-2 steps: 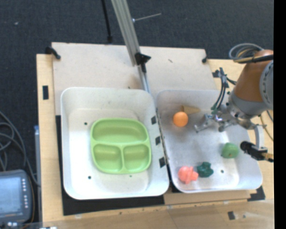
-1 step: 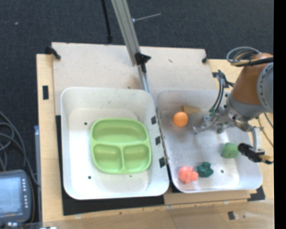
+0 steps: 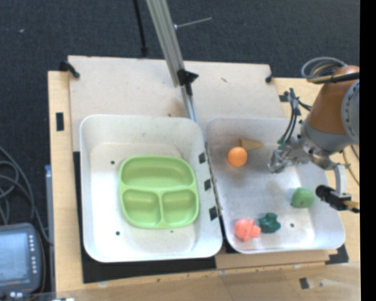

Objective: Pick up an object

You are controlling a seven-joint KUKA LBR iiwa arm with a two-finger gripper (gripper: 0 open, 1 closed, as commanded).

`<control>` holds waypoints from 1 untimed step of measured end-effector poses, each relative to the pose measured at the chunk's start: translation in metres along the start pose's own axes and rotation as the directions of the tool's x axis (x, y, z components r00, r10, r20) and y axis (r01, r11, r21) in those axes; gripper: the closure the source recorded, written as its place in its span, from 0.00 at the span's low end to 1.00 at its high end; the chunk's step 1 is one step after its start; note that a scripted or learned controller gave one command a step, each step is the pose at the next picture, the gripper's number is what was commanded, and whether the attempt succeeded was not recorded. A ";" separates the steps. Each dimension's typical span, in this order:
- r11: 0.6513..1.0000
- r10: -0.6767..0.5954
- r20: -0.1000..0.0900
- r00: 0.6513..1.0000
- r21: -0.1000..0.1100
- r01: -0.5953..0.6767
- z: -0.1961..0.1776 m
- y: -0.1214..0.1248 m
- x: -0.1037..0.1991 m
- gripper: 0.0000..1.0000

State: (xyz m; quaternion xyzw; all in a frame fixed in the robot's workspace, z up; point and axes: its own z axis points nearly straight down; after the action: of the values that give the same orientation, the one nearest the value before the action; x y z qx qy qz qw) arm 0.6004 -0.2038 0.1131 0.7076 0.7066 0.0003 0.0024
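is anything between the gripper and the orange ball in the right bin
Nothing visible. The gripper hangs over the right bin, and only bare bin floor lies between it and the orange ball to its left.

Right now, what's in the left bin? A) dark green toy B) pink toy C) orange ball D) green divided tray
D: the green divided tray lies in the left bin; the orange ball, pink toy and dark green toy all sit in the right bin.
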 end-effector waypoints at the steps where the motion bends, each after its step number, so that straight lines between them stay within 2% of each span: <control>1: 1.000 -0.001 0.000 1.000 -0.002 0.001 -0.046 0.001 -0.008 1.00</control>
State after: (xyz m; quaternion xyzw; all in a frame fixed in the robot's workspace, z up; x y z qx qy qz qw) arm 0.6015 -0.2118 0.1597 0.7074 0.7068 0.0011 0.0033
